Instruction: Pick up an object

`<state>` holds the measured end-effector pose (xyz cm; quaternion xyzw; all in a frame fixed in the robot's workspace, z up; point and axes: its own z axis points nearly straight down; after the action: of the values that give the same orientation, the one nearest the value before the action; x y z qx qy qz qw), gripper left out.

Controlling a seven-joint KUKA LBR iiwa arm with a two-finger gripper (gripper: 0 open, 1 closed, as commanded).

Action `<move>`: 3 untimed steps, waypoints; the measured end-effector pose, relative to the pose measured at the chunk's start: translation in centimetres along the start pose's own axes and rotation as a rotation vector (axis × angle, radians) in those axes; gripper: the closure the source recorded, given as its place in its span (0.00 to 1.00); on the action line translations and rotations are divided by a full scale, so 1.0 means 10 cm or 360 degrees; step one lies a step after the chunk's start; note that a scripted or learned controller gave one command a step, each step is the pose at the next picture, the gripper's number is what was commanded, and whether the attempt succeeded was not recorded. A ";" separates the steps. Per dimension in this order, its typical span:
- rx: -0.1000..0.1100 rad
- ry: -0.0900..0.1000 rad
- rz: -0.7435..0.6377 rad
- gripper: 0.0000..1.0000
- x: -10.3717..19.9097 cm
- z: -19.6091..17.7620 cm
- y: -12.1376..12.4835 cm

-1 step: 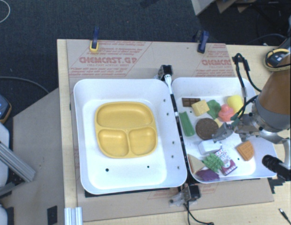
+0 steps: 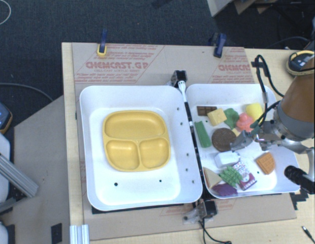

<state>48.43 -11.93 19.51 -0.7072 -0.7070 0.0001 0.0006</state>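
Pincer (image 2: 243, 139), its state impossible to tell, is poised low among the toys, a brown disc (image 2: 223, 139) just left; approach is judged underway, and a straight descent is needed.

Small toy foods (image 2: 224, 139), jumbled, lying in right bin (image 2: 208, 93)

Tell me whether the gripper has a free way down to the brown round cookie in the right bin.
Probably yes: the gripper hovers just right of the cookie, whose top is uncovered, though a green stick lies close beside it.
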 end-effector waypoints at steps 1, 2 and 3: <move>0.0008 0.0003 0.0000 0.00 -0.01 0.61 0.05; -0.0019 0.0002 -0.0004 0.00 -0.01 0.92 0.09; -0.0038 -0.0011 0.0002 1.00 -0.03 0.82 0.12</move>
<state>49.57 -12.24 11.31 -0.7076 -0.7065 -0.0059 -0.0101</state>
